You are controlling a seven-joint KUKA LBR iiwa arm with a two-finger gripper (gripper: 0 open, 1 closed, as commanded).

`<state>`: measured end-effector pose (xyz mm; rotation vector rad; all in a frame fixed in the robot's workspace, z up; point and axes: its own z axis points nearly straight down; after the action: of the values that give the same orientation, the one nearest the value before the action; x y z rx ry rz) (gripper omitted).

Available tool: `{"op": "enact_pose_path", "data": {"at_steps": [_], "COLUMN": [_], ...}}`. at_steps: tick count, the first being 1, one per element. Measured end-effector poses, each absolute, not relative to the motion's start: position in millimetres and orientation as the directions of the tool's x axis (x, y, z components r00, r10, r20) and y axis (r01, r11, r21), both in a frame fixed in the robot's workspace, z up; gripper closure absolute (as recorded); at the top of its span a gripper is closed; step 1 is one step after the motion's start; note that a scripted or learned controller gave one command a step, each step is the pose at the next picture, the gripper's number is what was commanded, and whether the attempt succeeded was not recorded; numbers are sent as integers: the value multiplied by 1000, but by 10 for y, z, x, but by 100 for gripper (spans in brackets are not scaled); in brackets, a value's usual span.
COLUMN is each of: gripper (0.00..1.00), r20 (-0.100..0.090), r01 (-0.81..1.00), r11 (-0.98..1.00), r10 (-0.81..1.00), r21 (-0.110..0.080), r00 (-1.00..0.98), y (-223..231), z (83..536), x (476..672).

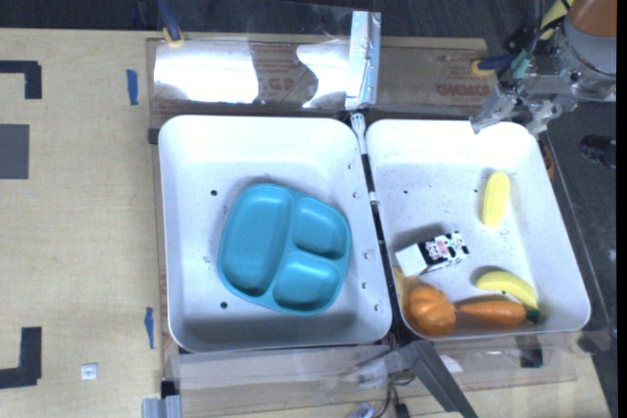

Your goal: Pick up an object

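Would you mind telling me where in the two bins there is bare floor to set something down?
Right bin: the back-left floor is bare, bordered by the corn and the box. Its front is crowded with the box, orange, carrot and banana. Left bin: the blue tray takes the middle; bare strips run along the back and left walls.
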<state>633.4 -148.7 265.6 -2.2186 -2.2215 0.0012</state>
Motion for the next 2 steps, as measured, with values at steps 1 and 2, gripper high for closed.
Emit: {"op": "enact_pose_path", "data": {"at_steps": [1, 2], "gripper": [0, 0], "r20": [1, 8], "r01": [996, 994], "r11": [86, 111], "r10": [996, 994], "r21": [-9, 7], "r00": [-86, -111], "y": [-1940, -2115], "z": [1737, 981], "x": [6005, 6093]}}
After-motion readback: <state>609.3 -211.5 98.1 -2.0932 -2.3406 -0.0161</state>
